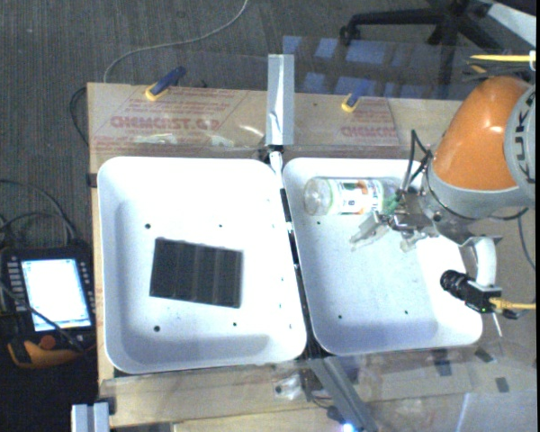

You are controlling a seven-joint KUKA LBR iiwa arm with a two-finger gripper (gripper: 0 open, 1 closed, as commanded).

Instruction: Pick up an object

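A clear plastic bottle (345, 195) with a white, green and orange label lies on its side in the right of two shallow white plastic bins (378, 322), close against that bin's far wall. Its long axis runs left to right across the view, with one rounded transparent end toward the divider between the bins and the labelled part toward the arm. It is the one loose object in that bin. The left white bin (126, 196) holds one flat, dark grey rectangular pad (196, 273) with faint vertical ribs, lying slightly askew on the smooth bin floor. Both bins have rounded corners and small dark dots on their floors. They sit on a table (189, 120) of pale wood printed with red lettering, with two yellow and blue clamps at its far edge. The grey arm with its glossy orange band (480, 147) reaches in from the right, and its jaws (381, 226) hang over the right bin just beside the bottle's near side, thin metallic fingers spread apart with nothing between them.
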